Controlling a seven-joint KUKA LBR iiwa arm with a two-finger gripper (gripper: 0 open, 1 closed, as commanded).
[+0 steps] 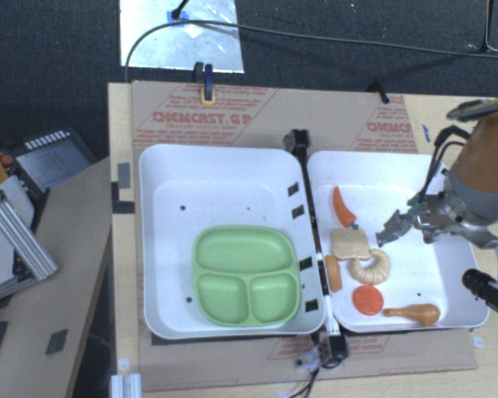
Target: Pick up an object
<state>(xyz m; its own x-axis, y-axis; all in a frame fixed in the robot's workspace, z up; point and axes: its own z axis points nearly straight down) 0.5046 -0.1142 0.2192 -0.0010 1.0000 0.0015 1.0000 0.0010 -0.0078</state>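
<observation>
Your pincer hung slightly parted, holding nothing; the pale ring-shaped pastry just below it was not yet picked.

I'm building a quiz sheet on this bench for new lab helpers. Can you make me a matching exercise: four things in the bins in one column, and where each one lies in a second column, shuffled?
Things:
1. green divided plate
2. carrot piece
3. red round slice
4. gripper

Places:
A. right bin, near its front edge, beside the drumstick
B. left bin, toward its front
C. right bin, farthest back of the food items
D. over the right bin, just right of the bread slice

Pairs: 1-B, 2-C, 3-A, 4-D
</observation>
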